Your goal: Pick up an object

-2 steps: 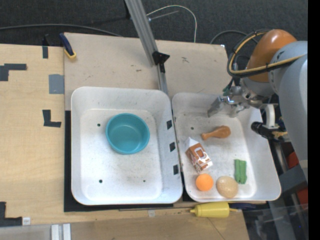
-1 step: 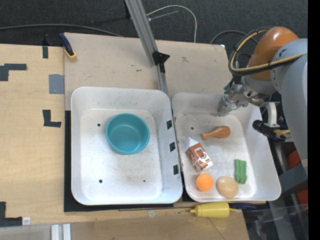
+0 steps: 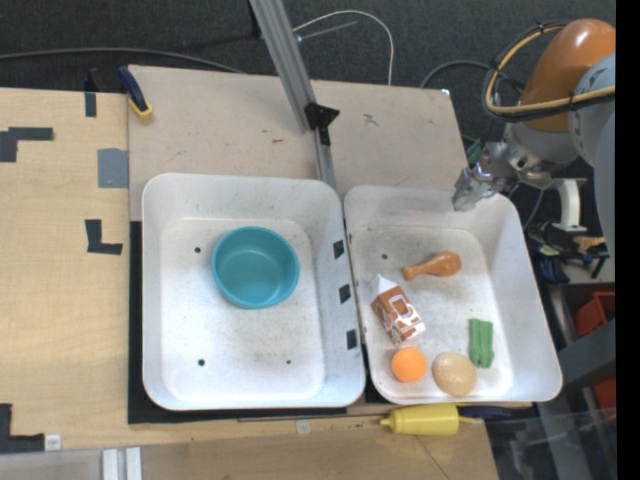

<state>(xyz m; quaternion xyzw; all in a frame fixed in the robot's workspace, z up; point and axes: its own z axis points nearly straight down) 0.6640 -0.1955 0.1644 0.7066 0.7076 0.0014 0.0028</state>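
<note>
— Gripper (image 3: 470,194) is seen above the far rim of the right bin (image 3: 527,268); whether its fingers are open cannot be told, and nothing is seen held.

— And the objects?

— Chicken drumstick (image 3: 434,266) is found nearest, below-left of it; carton (image 3: 398,314), orange ball (image 3: 408,365), egg-like object (image 3: 454,373) and green piece (image 3: 481,342) lie further off.

orange ball (image 3: 408,365), near edge, right bin (image 3: 520,268)

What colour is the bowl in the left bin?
The bowl is teal blue, seen clearly in the camera view.
</note>
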